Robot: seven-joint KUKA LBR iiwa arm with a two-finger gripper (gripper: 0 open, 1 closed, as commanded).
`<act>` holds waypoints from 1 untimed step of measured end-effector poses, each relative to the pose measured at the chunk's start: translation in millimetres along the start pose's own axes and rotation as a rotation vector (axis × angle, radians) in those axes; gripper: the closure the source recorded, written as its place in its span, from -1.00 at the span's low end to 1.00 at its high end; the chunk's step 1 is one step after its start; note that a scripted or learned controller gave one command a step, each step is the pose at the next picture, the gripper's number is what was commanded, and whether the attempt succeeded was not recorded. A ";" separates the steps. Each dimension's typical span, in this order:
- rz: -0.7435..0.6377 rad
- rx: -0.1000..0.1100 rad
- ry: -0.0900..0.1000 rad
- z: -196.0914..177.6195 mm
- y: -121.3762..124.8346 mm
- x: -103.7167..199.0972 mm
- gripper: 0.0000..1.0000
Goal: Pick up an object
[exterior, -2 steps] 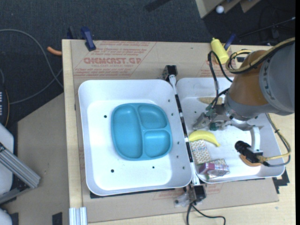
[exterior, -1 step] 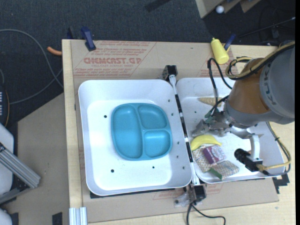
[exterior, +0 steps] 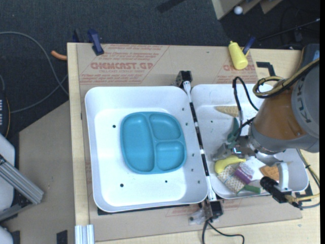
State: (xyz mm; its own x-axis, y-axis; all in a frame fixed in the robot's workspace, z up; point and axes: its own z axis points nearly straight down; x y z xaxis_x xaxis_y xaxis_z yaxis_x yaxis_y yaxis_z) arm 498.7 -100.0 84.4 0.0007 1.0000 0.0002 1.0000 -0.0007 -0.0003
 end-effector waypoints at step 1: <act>0.000 0.000 0.001 -0.1 -6.6 -1.6 -1.00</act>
State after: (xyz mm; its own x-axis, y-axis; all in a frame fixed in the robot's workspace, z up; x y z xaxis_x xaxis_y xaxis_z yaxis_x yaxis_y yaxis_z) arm 492.1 -101.7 84.5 0.0003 1.0000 0.0012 1.0000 -0.0003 -0.0006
